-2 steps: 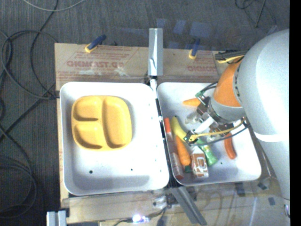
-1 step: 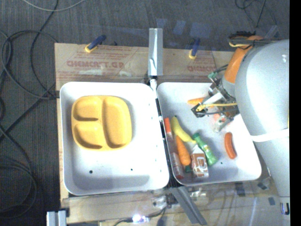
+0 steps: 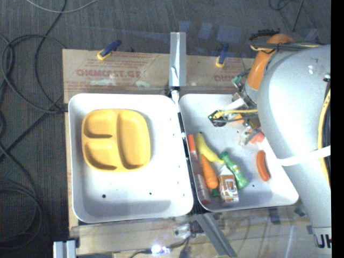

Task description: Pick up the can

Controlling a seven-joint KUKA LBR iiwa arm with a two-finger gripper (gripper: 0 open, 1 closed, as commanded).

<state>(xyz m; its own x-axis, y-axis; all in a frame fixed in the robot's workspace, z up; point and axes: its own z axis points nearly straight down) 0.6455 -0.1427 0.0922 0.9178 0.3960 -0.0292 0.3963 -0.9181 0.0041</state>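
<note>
- White is the colour of both shallow bins on the brown tabletop [image 3: 118,71]. The left bin [image 3: 75,198] and the right bin [image 3: 252,196] stand side by side with their rims almost touching.
- The left bin carries a yellow plate [image 3: 116,138] with compartments, which lies flat in its upper half.
- The grey arm [image 3: 293,106] enters from the right and covers the upper right part of the right bin. Its lower part is cut off by the picture's edge.
- The orange band [image 3: 260,63] shows above the wrist, half hidden behind the grey body.
- The pincer [image 3: 248,123] is over the upper part of the right bin, close under the wrist. It is small and partly covered, so I cannot tell if it is apart or together, and nothing is seen clamped in it.
- The can [image 3: 228,188] (I take the small brown and white thing for it, though its shape is not clear) lies near the bin's front wall. It is well apart from the pincer.
- A green bottle [image 3: 234,171] lies tilted, touching the can's upper end.
- An orange carrot [image 3: 208,173] lies just left of the can, and a yellow banana [image 3: 207,150] lies above the carrot.
- A thin red pen [image 3: 190,143] rests along the bin's left wall.
- A red sausage [image 3: 262,165] lies near the arm's edge.
- A small pink piece [image 3: 257,138] sits below the pincer, too blurred to name.
</note>
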